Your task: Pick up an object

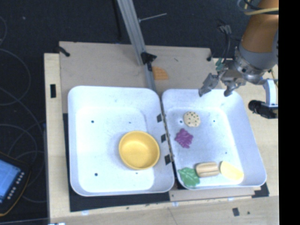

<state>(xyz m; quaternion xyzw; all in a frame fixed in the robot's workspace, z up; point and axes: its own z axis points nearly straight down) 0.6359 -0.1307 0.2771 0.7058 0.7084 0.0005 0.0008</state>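
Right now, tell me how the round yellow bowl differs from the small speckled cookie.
The round yellow bowl is plain yellow; the small speckled tan cookie is pale with dark spots. The bowl looks far larger than the cookie. The bowl is a hollow dish, the cookie a flat disc. The bowl sits in the left white bin, the cookie in the right white bin. Both are round.
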